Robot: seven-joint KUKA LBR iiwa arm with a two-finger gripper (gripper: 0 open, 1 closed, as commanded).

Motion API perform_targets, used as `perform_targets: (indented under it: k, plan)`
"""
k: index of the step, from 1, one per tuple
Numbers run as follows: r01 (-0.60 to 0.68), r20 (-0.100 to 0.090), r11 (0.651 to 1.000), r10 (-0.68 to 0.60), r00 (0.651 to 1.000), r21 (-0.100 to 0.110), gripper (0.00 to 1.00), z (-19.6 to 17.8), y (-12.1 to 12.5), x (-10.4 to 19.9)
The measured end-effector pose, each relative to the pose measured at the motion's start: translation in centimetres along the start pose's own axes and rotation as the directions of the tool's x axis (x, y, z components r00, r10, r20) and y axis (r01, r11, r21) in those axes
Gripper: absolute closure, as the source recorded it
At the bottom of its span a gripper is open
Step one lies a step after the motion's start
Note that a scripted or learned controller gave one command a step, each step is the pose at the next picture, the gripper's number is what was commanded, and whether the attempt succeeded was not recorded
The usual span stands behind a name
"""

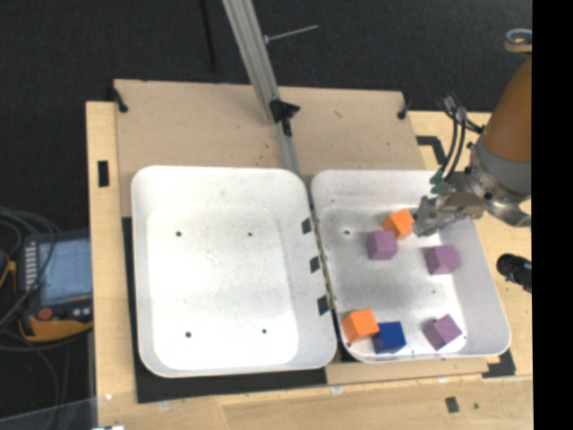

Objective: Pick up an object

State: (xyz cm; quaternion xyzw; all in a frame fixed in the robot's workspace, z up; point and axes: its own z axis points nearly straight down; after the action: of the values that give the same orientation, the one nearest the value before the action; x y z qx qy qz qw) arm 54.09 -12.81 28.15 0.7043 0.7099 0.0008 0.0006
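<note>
At right of frame, the arm's tool (428, 215) hangs low in the right bin (492, 316), touching an orange cube (400, 222), apparently for grasping; its grip cannot be told.

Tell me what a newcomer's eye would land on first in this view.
The bright blocks in the right bin stand out first: three purple, two orange and one blue, with an orange block and the blue block side by side near its front edge. Next, the end effector sits right beside the other orange block at the back.
</note>
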Motion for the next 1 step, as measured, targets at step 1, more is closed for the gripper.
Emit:
perform_targets:
  k: [1]
  plan:
    - [-0.001, -0.001, 1.000, 0.001, 1.000, 0.001, 1.00, -0.02, -0.03, 4.92]
